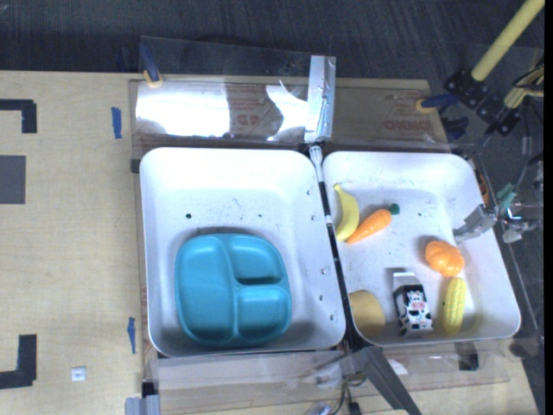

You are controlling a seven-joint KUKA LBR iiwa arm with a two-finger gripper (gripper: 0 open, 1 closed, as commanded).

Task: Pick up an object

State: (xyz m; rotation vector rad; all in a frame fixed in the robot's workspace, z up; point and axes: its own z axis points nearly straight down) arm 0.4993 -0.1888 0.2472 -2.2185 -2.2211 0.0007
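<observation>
Six toys kept loose in right bin (415, 167), easy to reach | orange (444, 257) lies nearest gripper (480, 221) at rim | fingers: can't be told | nothing held yet.

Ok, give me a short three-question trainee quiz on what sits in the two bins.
1. True or false: the blue divided plate lies in the left bin.
2. Which item touches the banana in the right bin? A) corn cob B) carrot C) milk carton
3. Fill in: the small cow-print carton stands between the brownish potato-like piece and the ____.

Key
1. True.
2. B, the carrot lies with its tip against the banana.
3. Corn cob, below the orange fruit.
</observation>
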